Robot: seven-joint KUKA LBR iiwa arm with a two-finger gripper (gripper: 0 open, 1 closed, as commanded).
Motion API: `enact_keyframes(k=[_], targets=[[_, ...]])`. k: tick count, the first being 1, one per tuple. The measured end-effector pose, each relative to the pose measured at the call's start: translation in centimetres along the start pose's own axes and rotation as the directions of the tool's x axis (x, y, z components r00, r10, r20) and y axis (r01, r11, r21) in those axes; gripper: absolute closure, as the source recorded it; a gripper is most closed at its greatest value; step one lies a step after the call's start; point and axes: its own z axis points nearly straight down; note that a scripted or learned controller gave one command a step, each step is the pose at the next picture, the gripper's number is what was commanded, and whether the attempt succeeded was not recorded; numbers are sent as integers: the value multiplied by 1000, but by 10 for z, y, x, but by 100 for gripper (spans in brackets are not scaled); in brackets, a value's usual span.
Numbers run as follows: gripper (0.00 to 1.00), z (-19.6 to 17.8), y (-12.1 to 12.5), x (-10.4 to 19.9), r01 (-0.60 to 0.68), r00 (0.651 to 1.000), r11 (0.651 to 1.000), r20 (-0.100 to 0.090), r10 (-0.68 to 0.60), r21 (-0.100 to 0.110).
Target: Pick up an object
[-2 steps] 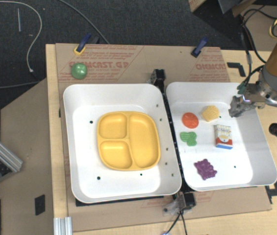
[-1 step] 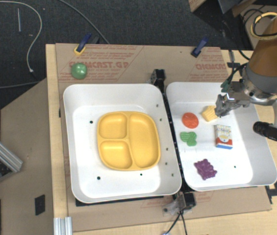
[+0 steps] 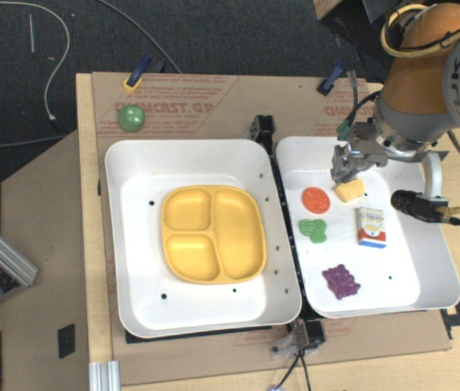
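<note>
We see the claw down in the right bin, just by the yellow block; we cannot tell its state

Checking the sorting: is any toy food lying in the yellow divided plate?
No. The yellow divided plate in the left bin has nothing in its compartments.

My end effector looks like dull grey metal. Both white bins seem smooth, faintly glossy plastic, as does the yellow divided plate. The tabletop is matt brown cardboard, printed in red. The purple grape cluster looks bumpy; the small carton looks like printed paper.
</note>
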Motion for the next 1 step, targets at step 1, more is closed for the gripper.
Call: enact_keyframes(k=[1], targets=[[100,-6,19,45,-1,1000,1000,0,1,0]])
